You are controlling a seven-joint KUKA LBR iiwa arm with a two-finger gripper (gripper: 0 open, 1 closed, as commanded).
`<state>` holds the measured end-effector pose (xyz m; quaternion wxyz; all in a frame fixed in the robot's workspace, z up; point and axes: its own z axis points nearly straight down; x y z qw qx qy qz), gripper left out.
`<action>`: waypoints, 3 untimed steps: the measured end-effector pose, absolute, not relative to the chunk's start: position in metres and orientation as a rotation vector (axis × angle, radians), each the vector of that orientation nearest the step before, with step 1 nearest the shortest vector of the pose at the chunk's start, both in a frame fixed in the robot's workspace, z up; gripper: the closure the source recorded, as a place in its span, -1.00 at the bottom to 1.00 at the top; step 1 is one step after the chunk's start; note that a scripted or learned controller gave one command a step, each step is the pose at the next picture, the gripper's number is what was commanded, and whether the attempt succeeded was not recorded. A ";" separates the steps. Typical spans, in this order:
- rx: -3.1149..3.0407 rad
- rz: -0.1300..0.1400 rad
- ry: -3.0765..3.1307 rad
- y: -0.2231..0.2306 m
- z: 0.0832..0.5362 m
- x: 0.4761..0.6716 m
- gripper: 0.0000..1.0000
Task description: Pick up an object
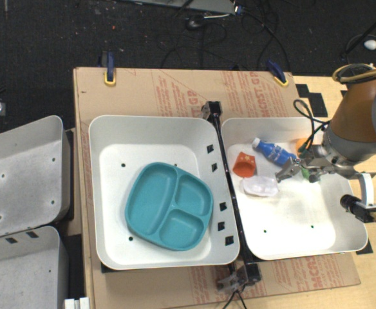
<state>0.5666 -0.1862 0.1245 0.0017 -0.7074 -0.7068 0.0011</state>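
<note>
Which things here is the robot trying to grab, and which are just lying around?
For the job:
pincer
blue bottle
orange cup
clear white lid
right bin

Just lying around:
teal divided plate
left bin
cardboard sheet
yellow clamps

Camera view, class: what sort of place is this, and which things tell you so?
Probably a robotics lab test bench: two white bins sit on a clamped cardboard sheet, a robot arm reaches into the right bin, and loose cables trail over the dark floor.
</note>
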 end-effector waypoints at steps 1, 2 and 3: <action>-2.223 -0.001 -2.222 -0.187 0.138 0.568 1.00; -2.223 -0.004 -2.228 -0.190 0.186 0.578 1.00; -2.223 -0.004 -2.229 -0.191 0.233 0.579 1.00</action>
